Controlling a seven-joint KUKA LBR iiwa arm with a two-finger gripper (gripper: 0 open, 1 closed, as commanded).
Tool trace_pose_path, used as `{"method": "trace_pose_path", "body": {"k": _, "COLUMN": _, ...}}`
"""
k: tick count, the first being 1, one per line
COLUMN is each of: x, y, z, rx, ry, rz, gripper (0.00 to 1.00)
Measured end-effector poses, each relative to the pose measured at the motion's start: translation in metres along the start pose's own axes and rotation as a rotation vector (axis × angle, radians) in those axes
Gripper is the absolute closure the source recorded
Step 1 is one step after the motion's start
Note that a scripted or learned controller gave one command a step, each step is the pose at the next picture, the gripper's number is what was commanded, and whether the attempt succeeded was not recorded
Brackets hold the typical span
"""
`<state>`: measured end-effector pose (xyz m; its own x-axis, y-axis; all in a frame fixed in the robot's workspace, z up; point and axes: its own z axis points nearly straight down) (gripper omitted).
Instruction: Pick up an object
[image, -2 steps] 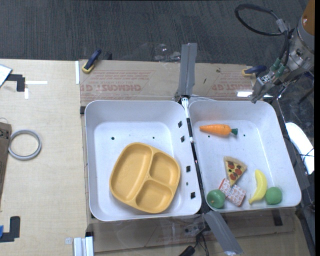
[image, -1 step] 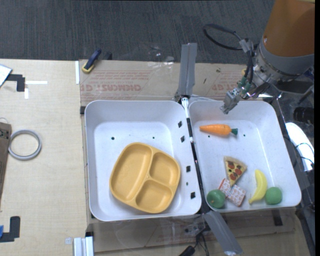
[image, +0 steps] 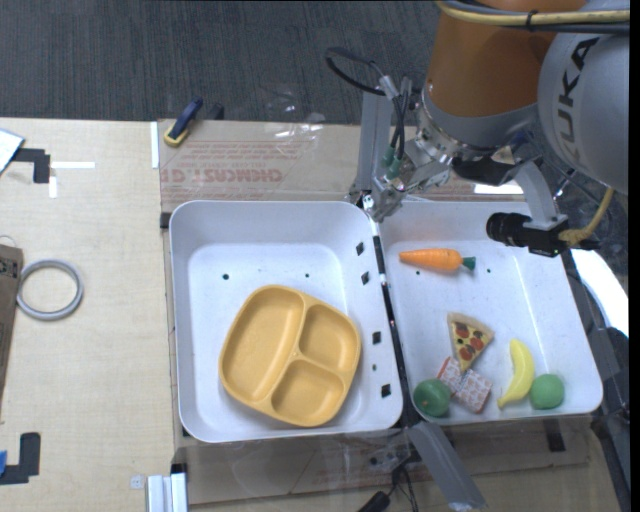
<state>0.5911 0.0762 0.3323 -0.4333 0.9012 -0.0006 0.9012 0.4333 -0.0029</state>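
Above the far edge of the right bin (image: 590, 330), your arm (image: 500, 70) hung raised, and nothing showed in its gripper (image: 385, 195); whether it was open or shut, I could not tell you. Over in the left bin (image: 185, 300) lay the yellow divided plate (image: 290, 355). Your candidates all sat in the right bin: carrot (image: 432, 260) near the back, then banana (image: 518, 372), pizza slice (image: 468, 340), two green balls (image: 433, 398), untouched. By my reading, the whole pick was left to do.
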Motion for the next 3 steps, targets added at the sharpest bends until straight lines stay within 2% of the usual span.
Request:
{"method": "trace_pose_path", "body": {"k": 1, "x": 0.003, "y": -0.056, "z": -0.102, "rx": -0.002, "ry": -0.001, "rz": -0.096, "gripper": 1.00}}
{"method": "trace_pose_path", "body": {"k": 2, "x": 0.029, "y": -0.006, "z": -0.008, "rx": 0.000, "ry": 0.000, "rz": -0.065, "gripper": 1.00}}
{"method": "trace_pose_path", "body": {"k": 3, "x": 0.012, "y": -0.036, "z": -0.109, "rx": -0.002, "ry": -0.002, "rz": -0.241, "gripper": 1.00}}
